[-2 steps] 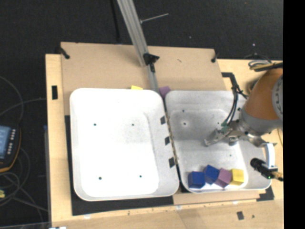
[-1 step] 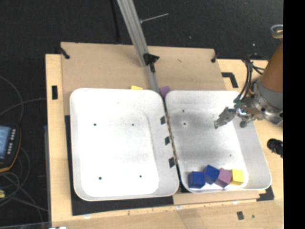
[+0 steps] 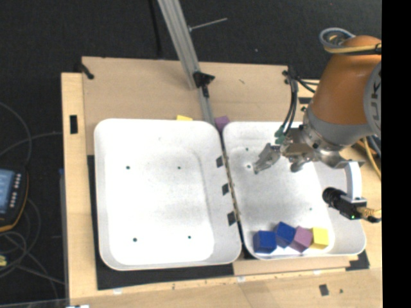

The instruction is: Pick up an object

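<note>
Along the front wall of the right bin (image 3: 340, 249) sit several small cubes in a row: a blue cube (image 3: 264, 240), a second blue cube (image 3: 284, 233), a purple cube (image 3: 301, 237) and a yellow cube (image 3: 320, 237). My gripper (image 3: 279, 165) hangs over the back half of that bin, well behind the cubes. It is open, its two fingers spread apart, and nothing lies between them.
The left bin (image 3: 103, 172) stands beside the right one, the two sharing a middle rim. A yellow block (image 3: 184, 118) and a purple block (image 3: 222, 122) lie on the bench just behind the bins. A slanted metal post (image 3: 183, 37) rises at the back.
</note>
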Tool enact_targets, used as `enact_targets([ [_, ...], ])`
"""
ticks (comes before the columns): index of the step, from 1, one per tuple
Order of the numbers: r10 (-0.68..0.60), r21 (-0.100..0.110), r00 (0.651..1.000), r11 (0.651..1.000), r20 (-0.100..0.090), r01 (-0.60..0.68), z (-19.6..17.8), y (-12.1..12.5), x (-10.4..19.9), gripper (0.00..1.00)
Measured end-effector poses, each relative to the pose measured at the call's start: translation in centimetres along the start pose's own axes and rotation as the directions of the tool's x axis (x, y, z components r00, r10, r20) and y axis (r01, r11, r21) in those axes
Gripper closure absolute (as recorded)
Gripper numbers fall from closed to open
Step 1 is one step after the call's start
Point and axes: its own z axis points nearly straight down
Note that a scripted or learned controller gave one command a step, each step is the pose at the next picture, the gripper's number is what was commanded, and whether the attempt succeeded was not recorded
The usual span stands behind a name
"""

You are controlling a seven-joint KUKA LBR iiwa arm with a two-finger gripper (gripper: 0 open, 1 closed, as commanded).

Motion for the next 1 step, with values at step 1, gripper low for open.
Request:
enact_targets([
  [1,0.014,0.005,1.0,1.0,0.006,-0.014,3.07,2.09,-4.7,0.0],
])
